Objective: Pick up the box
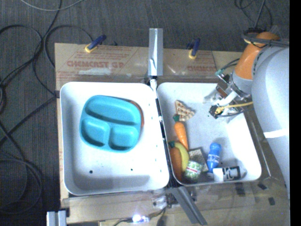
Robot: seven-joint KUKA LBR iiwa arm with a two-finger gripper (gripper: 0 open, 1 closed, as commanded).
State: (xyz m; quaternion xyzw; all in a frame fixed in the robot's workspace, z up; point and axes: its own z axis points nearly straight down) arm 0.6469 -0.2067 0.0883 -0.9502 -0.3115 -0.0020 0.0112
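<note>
A small black-and-white box (pixel 230 173) lies in the right bin (pixel 237 140) near its front right corner, next to a blue bottle (pixel 214 155). A flat grey packet (pixel 196 154) lies beside a banana further left. My gripper (pixel 217 97) hangs over the back right part of the right bin, well behind the box and apart from every object. Nothing shows between its fingers.
Along the right bin's left side lie a waffle-like piece (pixel 183 109), a carrot (pixel 181 133), an orange and a banana (pixel 178 158), and a green item (pixel 192 171). The left bin (pixel 75 173) holds a blue divided tray (pixel 110 122). The arm's grey body (pixel 277 102) covers the right edge.
</note>
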